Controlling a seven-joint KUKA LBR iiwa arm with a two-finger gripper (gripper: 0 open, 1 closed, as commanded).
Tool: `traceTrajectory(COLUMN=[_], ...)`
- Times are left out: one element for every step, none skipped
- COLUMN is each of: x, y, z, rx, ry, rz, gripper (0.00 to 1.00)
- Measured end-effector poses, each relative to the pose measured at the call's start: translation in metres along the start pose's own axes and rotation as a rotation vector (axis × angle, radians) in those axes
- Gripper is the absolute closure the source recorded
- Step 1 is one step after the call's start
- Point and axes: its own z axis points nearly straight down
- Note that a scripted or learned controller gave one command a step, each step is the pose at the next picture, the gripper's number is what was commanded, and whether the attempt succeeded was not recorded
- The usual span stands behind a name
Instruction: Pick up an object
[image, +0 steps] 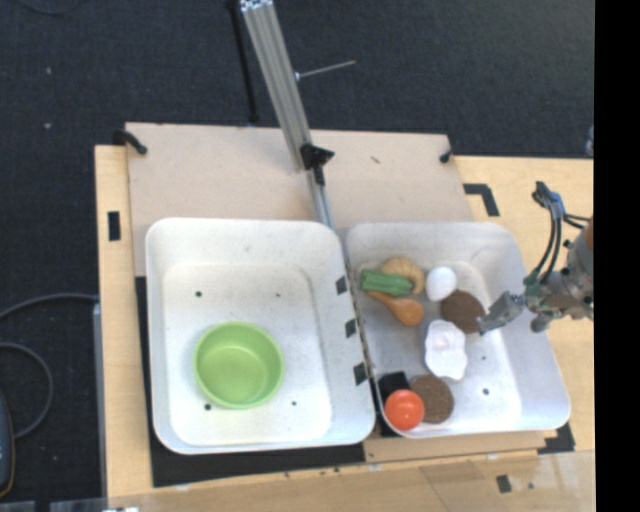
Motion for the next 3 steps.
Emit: traceTrajectory(x=[0.0, -0.004, -0.002], y=[0.0, -0.001, -0.003], z=[0.0, 0.063, 0.105], rx=[-0.001, 0.006, 0.005], ry=[0.0, -0.001, -0.001], rz=[0.001, 0.004, 0.004], gripper=[0.0, 0.0, 0.0])
